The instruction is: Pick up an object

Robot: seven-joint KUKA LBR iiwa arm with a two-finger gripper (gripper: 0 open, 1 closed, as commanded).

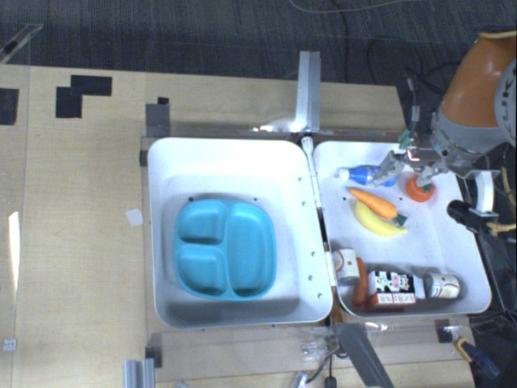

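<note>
Two shallow white bins sit side by side on a wooden bench. The right-hand bin (464,253) lies under the claw; the left-hand bin (234,156), well off to the claw's left in the view, holds a blue divided plate (224,247). The grey arm with its orange band (483,87) reaches in from the right, and its claw (414,162) hangs over the far part of the right bin (whether it is released or clenched cannot be told).

Just beside the claw, toward the bin divider, lies a small blue and white tube (363,173). Slightly nearer the camera lie a toy carrot (373,202) and a banana (378,221), touching, long axes slanting away from the claw. A small orange and red object (420,188) sits almost directly beneath the claw, probably the closest pick. Cans and a carton (392,288) line the near wall, well apart.
</note>
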